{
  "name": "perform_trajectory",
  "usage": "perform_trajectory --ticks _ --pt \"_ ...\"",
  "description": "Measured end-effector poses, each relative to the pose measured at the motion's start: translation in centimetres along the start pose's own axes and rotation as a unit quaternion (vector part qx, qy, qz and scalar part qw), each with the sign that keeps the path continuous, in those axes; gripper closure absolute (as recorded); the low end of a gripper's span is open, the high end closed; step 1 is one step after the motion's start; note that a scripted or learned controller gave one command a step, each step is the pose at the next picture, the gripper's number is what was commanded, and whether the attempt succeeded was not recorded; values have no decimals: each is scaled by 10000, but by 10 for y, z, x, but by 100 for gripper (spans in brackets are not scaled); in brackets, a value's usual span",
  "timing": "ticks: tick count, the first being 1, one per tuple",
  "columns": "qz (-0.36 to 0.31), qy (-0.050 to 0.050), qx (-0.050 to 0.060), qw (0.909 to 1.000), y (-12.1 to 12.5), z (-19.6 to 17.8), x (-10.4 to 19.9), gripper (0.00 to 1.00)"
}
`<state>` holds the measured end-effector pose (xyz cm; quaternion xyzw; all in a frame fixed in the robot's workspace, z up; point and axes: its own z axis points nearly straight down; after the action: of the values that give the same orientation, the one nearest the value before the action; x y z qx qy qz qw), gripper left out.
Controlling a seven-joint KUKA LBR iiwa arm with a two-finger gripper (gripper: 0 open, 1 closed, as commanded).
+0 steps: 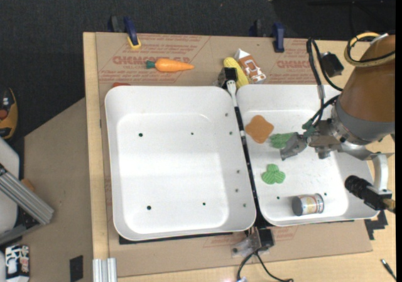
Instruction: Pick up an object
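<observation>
My gripper (294, 145) hangs over the middle of the right bin (333, 102), reaching in from the right. Its dark tip sits right against a green leafy piece (278, 141); I cannot make out whether it has hold of it. An orange-brown flat piece (259, 129) lies just left of that, near the bin's left wall. A second green piece (272, 175) lies lower down. Near the bin's front edge a small can (308, 204) lies on its side.
The left bin (176, 161) lies beside the right one. Behind the bins on the cardboard are a toy carrot (169, 65), a yellow corn cob (232, 67) and a small printed box (252, 69). Cables (317, 80) trail over the right bin's back corner.
</observation>
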<state>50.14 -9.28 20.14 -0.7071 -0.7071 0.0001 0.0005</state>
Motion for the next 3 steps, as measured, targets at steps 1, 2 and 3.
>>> perform_trajectory --ticks 1,2,3 --pt "-13 -4 -7 10000 61 94 -1 0" --pt "-17 -9 -43 10000 121 13 25 0" --pt "13 1 37 10000 112 114 0 0"
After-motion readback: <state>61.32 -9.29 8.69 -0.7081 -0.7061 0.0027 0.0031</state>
